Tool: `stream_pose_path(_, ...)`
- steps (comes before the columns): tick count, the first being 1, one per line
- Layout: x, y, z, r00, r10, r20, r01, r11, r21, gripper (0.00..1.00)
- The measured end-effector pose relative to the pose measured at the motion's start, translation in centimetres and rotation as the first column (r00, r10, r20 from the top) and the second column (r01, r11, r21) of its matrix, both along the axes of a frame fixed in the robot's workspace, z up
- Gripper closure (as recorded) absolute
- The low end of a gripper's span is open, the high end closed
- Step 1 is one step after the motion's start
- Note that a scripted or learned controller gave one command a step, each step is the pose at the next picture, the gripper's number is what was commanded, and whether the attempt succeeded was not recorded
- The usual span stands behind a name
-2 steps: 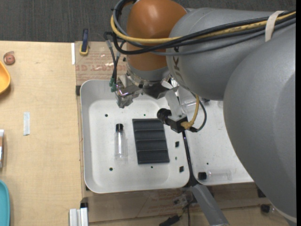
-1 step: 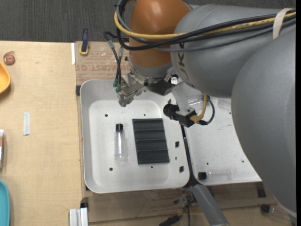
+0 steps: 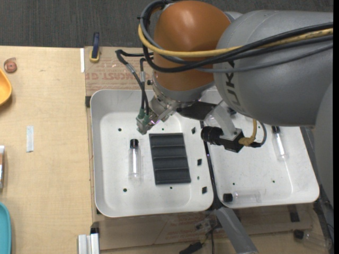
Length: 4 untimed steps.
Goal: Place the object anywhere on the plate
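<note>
At the near edge of the light wooden worktop (image 3: 45, 194), two shallow white plastic bins sit side by side. The left bin (image 3: 106, 194) holds a black ribbed rectangular plate (image 3: 169, 159) lying flat near its middle, and just to the plate's left, apart from it, a clear plastic vial with a black cap (image 3: 135, 160). In the right bin (image 3: 296, 187) another clear tube (image 3: 279, 142) lies near the far side. Beyond the plate, the claw (image 3: 144, 121) hangs over the left bin's far part; whether it is clenched or released, I cannot tell. The grey arm with its orange band (image 3: 188, 41) looms behind.
</note>
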<state>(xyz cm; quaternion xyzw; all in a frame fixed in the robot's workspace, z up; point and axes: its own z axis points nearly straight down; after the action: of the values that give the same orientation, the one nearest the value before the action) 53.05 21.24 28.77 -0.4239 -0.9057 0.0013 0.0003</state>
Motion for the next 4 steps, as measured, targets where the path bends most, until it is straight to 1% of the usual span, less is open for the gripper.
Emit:
stream_pose_path(1,-5.2,-1.0,-1.1,0.863,0.505,0.0,-0.505,0.863,0.002,1.0)
stream_pose_path(2,1.8,0.1,-5.2,0.711,0.703,0.002,-0.703,0.711,0.002,1.0)
stream_pose_path(3,4.3,1.6,-5.7,0.265,0.964,0.004,-0.964,0.265,0.001,1.0)
stream_pose_path(4,-0.6,1.6,-2.7,0.09,0.996,0.003,-0.996,0.09,0.002,1.0)
